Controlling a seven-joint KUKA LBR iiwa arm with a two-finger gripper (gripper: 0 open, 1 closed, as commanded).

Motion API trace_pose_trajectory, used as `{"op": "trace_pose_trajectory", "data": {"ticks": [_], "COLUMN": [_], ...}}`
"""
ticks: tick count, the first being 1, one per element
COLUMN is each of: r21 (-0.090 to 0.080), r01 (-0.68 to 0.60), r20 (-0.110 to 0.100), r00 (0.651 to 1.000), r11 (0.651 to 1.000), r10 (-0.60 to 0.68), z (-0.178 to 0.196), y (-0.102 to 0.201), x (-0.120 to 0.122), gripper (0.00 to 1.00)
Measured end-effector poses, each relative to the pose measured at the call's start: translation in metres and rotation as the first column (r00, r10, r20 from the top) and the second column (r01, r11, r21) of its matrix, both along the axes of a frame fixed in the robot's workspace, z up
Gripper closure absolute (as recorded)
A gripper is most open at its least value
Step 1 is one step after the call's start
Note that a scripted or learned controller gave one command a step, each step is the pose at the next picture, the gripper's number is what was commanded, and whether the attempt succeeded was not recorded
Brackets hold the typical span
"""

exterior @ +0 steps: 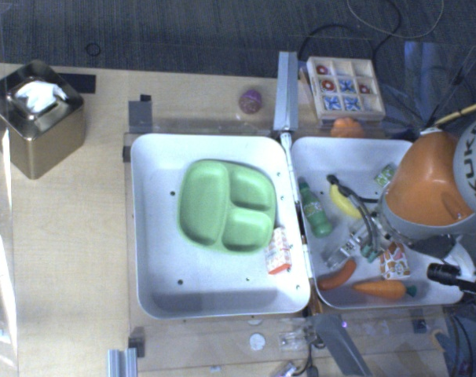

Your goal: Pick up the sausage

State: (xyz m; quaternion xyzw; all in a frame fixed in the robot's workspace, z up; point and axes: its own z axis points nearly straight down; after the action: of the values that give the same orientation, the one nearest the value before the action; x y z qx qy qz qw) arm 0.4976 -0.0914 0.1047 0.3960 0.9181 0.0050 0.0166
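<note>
Far left on bench: tissue box (pixel 35 120), irrelevant. Left bin (pixel 155 289) w/ green divided plate (pixel 227 204) mid-bin and a small red/white packet (pixel 279 251) at the plate's lower-right corner, near the divider wall. No target there.

Right bin (pixel 301 151): green bottle (pixel 314 209) along the left wall, banana (pixel 345 201) just right of it. Sausage (pixel 337 275), reddish-brown, lying near the bin's front-left corner, tilted, upper end toward the right. Carrot (pixel 378 289) just beside it to the right, ends close, maybe touching; can't tell.

Gripper (pixel 362 240) above and right of the sausage, amid clutter next to a printed carton (pixel 394 262). Pincer state: can't tell, too much tangle of dark parts. Nothing seen gripped.

For a good grab, probably: shift down-left, centre over sausage's middle, turn wrist so grip spans its short width, stay off carrot and bin wall, descend low before clamping. Risk: rolling away, or catching carrot tip too.
</note>
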Motion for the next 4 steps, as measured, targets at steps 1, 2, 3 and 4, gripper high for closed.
{"op": "trace_pose_trajectory", "data": {"ticks": [1, 2, 3, 4], "r21": [0.000, 0.000, 0.008, 0.008], "r01": [0.000, 0.000, 0.217, 0.216], "r20": [0.009, 0.009, -0.017, -0.004], "r00": [1.000, 1.000, 0.976, 0.976], "r11": [1.000, 1.000, 0.976, 0.976], "r10": [0.000, 0.000, -0.217, -0.216], "z": [0.012, 0.012, -0.014, -0.001], "y": [0.001, 0.001, -0.005, -0.006], "x": [0.003, 0.003, -0.006, -0.001], "gripper": [1.00, 0.00, 0.00, 1.00]}}
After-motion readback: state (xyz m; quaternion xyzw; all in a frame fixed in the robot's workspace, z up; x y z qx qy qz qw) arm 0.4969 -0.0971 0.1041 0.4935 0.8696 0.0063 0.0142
